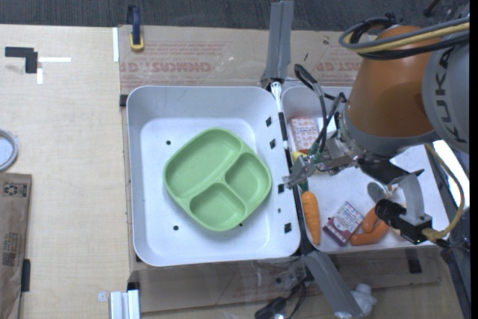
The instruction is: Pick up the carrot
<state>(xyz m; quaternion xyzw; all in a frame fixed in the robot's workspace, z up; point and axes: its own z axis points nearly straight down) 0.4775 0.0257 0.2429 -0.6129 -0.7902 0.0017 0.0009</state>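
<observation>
The carrot (310, 217) is orange and lies lengthwise against the left wall of the right bin (441, 160), near its front corner. The arm's orange band and grey wrist hang over the middle of that bin and hide much of it. The gripper (300, 172) pokes out from under the wrist to the left, just above the carrot's upper end and close to the wall between the bins. The view shows nothing held in it.
A green divided plate (217, 179) lies in the left bin (142, 160). The right bin also holds a small red-and-white box (303, 133), a little packet (343, 222) and another orange item (371, 231) beside the carrot. Cables loop over the arm.
</observation>
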